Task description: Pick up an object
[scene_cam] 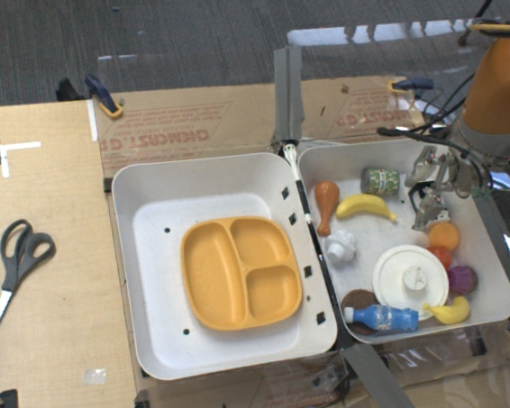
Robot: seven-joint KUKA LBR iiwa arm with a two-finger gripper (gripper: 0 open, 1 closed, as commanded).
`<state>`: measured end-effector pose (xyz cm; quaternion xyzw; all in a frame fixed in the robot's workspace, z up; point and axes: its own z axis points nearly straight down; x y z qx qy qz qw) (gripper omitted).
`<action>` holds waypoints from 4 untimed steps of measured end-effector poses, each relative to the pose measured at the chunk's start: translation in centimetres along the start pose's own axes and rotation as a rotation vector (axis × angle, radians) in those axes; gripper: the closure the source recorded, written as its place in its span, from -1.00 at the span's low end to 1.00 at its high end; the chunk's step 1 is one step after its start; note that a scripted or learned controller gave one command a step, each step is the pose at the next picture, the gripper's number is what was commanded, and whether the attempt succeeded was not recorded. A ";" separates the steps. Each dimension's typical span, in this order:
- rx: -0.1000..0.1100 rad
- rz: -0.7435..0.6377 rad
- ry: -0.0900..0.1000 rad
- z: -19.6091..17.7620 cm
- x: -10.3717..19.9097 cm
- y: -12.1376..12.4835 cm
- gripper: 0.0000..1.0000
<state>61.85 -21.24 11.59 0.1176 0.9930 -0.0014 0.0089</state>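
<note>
**Hand poised over the crowded right bin**

We see the hand (429, 200) low over the right bin (493, 246), at its far right side, just above an orange ball (443, 237). Nothing sits between its tips that we can make out, and whether they stand apart or closed we cannot tell, since the metal parts blur together.

The candidates for picking all lie in that bin, which explains why the arm reaches there. A yellow banana (365, 206) and a green can (381, 181) lie toward the far wall, a drumstick toy (326, 204) leans near the divider, and a white round lid (411, 275) sits in the middle. A blue bottle (384, 319), a second small banana (450, 312) and a purple ball (461, 278) crowd the near edge.

The left bin (145, 282) holds a yellow divided tray (242, 271). Scissors (13, 269) rest on the surface (53, 355) well apart from both bins.

We judge the orange ball the likeliest target, being nearest the hand; its round shape beside the lid may let it roll away.
</note>
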 end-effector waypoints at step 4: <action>0.002 0.274 0.016 -11.6 1.8 15.1 1.00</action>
